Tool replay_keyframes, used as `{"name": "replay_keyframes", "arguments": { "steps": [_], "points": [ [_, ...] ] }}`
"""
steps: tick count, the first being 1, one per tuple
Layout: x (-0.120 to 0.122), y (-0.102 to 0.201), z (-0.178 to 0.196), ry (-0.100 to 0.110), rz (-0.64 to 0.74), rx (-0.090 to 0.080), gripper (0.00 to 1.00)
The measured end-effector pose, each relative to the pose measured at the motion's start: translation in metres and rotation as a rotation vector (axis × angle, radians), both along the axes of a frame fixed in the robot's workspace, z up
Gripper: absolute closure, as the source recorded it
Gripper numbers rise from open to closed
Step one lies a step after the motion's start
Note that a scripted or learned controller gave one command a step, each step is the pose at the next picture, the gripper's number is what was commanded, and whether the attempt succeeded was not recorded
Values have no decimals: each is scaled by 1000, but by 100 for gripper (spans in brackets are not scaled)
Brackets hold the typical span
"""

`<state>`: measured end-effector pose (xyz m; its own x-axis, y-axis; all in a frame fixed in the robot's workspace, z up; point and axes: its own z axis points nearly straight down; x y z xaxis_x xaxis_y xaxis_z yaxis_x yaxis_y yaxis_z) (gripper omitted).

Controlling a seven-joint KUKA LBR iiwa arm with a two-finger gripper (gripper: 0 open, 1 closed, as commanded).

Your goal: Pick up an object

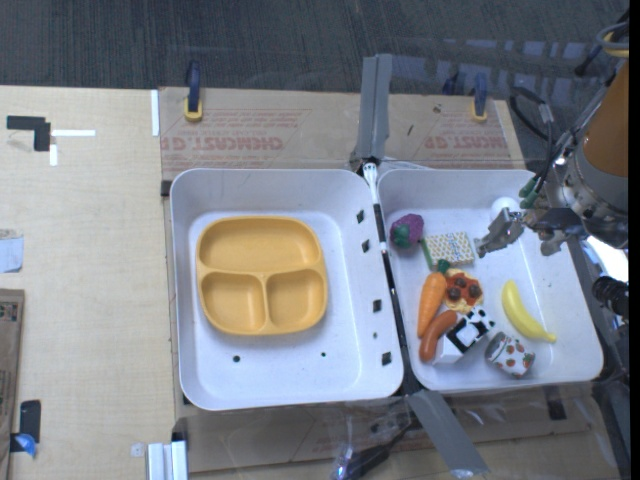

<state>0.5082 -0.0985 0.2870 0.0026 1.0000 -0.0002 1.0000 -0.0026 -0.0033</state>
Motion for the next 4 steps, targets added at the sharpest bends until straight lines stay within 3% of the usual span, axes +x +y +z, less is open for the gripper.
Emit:
{"name": "replay_keyframes", "arguments": {
  "steps": [1, 2, 3, 4],
  "points": [
    [-24, -69, -169, -6, 37, -1, 0],
    [2, -87, -195, -3, -82, 0, 0],
    [2, -88, -187, -2, -89, 0, 100],
    [-10, -10, -98, -1, -99, -1, 100]
  ]
}}
